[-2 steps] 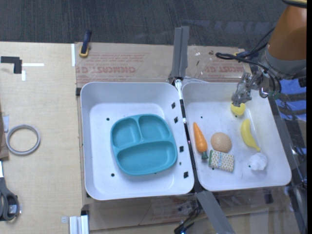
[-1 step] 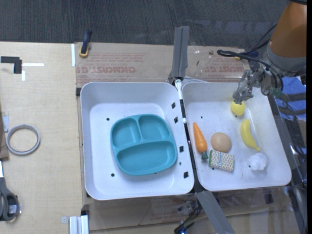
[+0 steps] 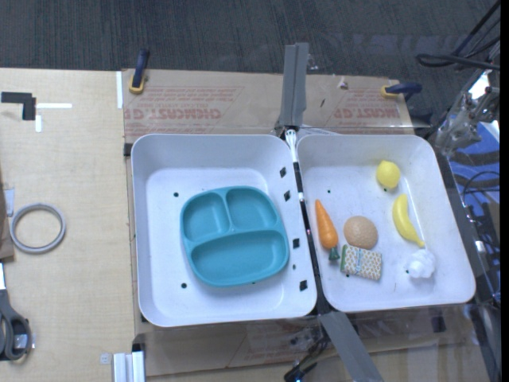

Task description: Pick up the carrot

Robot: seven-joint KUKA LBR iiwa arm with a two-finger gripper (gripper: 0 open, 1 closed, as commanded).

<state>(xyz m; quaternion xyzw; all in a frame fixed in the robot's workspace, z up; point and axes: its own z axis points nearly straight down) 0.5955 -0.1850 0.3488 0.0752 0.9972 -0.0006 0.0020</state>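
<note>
One orange carrot (image 3: 326, 224) with a green end is seen lying lengthwise in the right bin (image 3: 453, 289), near its left wall, beside a brown ball (image 3: 360, 231). A banana (image 3: 406, 220) and lemon (image 3: 387, 174) are also held there, while a blue divided plate (image 3: 235, 235) is held in the left bin (image 3: 151, 293).

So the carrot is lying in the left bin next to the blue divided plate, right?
Not quite. The camera view shows the carrot lying in the right bin, near its left wall, beside the brown round item. The blue divided plate sits alone in the left bin.
</note>
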